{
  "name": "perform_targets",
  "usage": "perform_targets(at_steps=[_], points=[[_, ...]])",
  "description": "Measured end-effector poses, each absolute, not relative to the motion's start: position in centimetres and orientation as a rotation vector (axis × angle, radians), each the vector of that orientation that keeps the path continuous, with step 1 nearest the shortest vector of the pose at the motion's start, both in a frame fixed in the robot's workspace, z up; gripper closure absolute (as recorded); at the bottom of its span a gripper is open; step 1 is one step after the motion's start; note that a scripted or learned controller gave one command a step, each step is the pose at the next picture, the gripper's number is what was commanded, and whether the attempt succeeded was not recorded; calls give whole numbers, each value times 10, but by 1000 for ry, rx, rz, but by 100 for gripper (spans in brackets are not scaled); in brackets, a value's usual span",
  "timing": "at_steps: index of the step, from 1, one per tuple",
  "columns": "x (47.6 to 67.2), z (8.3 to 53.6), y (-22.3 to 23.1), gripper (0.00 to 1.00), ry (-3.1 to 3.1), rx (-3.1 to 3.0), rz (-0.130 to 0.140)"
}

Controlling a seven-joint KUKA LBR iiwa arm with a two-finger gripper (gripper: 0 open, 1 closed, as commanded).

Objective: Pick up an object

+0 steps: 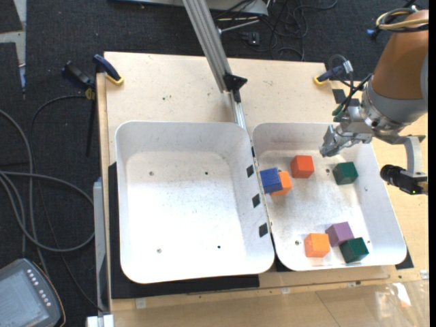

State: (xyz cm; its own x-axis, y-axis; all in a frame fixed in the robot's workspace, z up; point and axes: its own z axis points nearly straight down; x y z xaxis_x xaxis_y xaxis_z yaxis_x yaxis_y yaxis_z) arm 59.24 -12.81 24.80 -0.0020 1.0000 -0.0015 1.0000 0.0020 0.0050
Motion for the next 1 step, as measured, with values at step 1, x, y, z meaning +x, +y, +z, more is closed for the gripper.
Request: perform_targets(at_steps=[1], points=[[608, 253, -73, 100, 2230, 2211, 4]])
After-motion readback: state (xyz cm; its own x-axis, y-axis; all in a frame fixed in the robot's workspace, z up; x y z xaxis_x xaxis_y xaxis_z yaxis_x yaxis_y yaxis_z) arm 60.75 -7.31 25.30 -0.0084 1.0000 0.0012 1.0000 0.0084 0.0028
